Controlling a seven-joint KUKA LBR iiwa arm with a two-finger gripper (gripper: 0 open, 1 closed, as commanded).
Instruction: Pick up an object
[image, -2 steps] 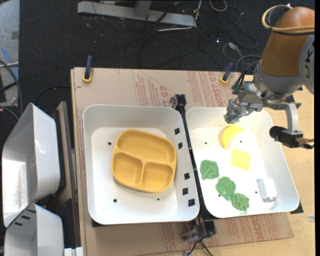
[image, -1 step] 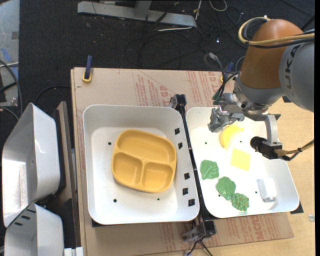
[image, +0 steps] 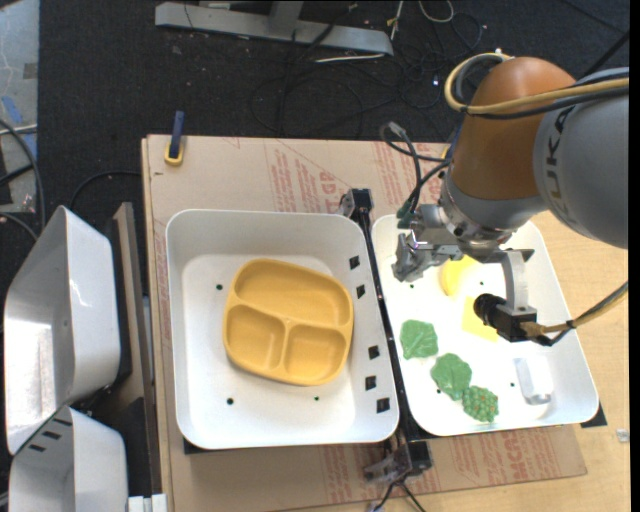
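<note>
Well, jaws: low over the 10 o'clock corner of the right bin (image: 575, 395), close to its left wall. The downward view does not settle how far open they are, nor whether anything sits between them.
Arm (image: 585, 150): grey with an orange band (image: 510, 110) above the wrist. It comes in from 3 o'clock and covers the right bin's 12 o'clock rim.
Pale yellow piece (image: 455, 277): on the bin floor just beside the jaws, at their 4 o'clock. From here I cannot tell if it touches them.
Second yellow piece (image: 474, 322): farther out at 4 o'clock, near the bin's middle, partly covered by robot hardware.
First green leaf (image: 418, 338): at 6 o'clock from the jaws, lying flat near the left wall.
Second green leaf (image: 452, 374): at 5 o'clock from the first, just beside it.
Bumpy green piece (image: 481, 403): at 5 o'clock again, touching or nearly touching the second leaf, close to the bin's 6 o'clock rim.
Small whitish piece (image: 532, 382): toward the bin's 4 o'clock corner, well apart from the jaws.
Left bin (image: 200, 240): at 9 o'clock from the right bin, their walls side by side.
Yellow divided plate (image: 288, 320): flat in the middle of the left bin, three compartments facing up.
Table (image: 250, 170): topped with brown cardboard and carrying both bins.
Blue-and-yellow tool (image: 176, 137): at the table's 11 o'clock corner.
</note>
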